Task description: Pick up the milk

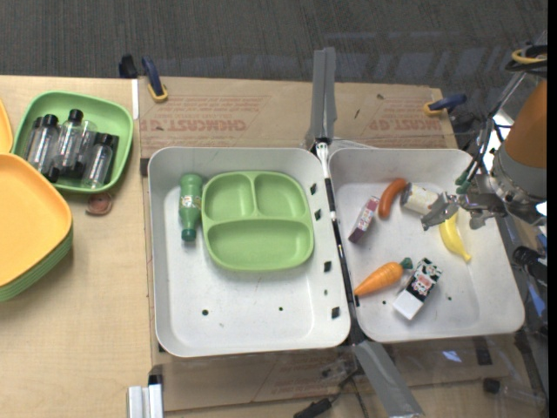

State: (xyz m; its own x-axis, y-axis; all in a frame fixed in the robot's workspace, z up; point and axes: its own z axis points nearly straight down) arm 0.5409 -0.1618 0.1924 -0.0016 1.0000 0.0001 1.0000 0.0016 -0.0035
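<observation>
The milk (418, 287) is a small white carton with black cow patches, lying tilted in the right bin (487, 316) near its front. An orange carrot (380, 279) lies just to its left, close to touching. My gripper (457, 216) hangs over the right bin's far right part, above the top end of a yellow banana (455, 239). Its fingers are spread open and nothing is between them. The milk lies well in front of the gripper and a little to its left.
Also in the right bin are a red sausage (393, 196), a purple packet (365, 219) and a white object (419, 200). The left bin (174, 320) holds a green divided plate (257, 220) and a green bottle (190, 205). Orange plates (30, 233) sit far left.
</observation>
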